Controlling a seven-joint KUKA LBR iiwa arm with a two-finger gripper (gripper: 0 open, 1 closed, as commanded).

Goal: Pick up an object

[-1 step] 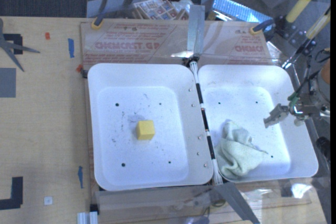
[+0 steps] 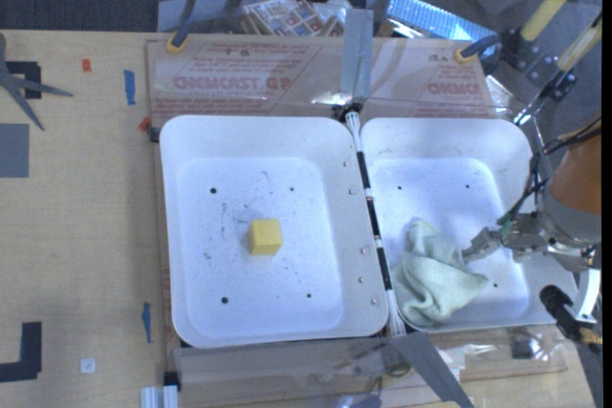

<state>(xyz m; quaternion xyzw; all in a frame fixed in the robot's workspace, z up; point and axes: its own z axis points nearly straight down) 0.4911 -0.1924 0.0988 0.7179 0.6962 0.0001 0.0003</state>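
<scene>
Arm (image 2: 579,182): mostly cut off at right edge. Gripper (image 2: 478,248): low in right bin (image 2: 449,148), tip touching the crumpled cloth (image 2: 432,277); jaw state cannot be told. Yellow block (image 2: 265,236): alone in left bin (image 2: 191,167), centre.

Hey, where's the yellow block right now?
The yellow block sits near the middle of the left bin, far from the crumpled cloth in the right bin.

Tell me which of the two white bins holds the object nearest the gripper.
The right bin: its crumpled pale cloth lies right beside the gripper. The left bin holds a yellow cube, much farther away.
</scene>
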